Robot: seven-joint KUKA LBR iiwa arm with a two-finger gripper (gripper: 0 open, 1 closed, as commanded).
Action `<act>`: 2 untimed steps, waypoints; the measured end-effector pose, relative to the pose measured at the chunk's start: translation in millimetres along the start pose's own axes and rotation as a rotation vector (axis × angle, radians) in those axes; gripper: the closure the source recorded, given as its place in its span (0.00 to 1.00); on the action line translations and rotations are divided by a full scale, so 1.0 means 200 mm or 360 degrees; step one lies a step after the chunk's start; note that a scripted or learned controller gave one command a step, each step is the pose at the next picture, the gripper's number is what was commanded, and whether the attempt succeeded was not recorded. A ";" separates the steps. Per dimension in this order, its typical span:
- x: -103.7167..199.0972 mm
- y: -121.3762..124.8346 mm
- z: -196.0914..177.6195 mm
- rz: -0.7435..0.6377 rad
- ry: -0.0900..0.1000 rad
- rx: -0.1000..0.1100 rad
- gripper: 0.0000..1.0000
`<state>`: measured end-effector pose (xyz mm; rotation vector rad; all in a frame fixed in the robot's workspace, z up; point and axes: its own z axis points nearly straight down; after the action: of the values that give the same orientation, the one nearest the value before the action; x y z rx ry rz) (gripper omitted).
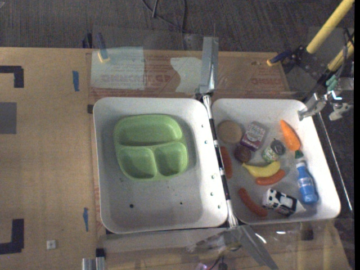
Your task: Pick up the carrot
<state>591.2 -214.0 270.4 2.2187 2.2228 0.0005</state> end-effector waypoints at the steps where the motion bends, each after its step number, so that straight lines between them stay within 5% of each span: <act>1: -0.05 -0.27 0.06 -0.0130 0.0000 0.0000 0.00; 2: -0.04 -0.17 0.62 -0.0125 -0.0003 -0.0006 0.00</act>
<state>557.4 -222.9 145.6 2.1273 2.3052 0.0026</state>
